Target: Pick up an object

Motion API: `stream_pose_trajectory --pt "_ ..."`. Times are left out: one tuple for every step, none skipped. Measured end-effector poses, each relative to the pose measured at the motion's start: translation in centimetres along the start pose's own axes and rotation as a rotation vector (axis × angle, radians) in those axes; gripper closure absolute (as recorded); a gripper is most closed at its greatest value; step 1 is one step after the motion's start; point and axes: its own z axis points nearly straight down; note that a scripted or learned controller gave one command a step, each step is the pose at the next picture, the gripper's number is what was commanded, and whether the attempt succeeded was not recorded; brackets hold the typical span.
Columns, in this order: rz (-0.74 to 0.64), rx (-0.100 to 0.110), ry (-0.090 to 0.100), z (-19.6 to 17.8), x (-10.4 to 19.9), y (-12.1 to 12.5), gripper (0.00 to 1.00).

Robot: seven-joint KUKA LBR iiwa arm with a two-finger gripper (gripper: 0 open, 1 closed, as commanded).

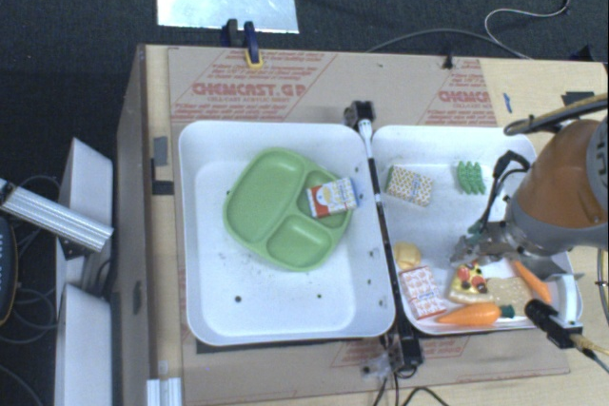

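My gripper reaches into the right bin from the right, low over its near half. Just below its tip lies a toy pizza slice with red and yellow toppings. An orange carrot lies along the bin's near wall, and a second carrot lies beside a tan toast slice. A red-and-white packet and a small yellow piece sit by the divider. Farther back are a dotted cracker box and a green ridged piece.
The left bin bears a green divided plate with a small red, orange and blue carton on its right side. A black clamp sits at the far end of the divider between the bins.
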Motion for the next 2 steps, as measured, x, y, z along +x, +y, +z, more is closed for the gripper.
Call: stream_pose_trajectory --pt "-0.001 0.002 0.001 -5.6 6.1 -0.4 1.0" --pt "-0.001 0.0 0.001 -15.1 11.6 -0.3 1.0"
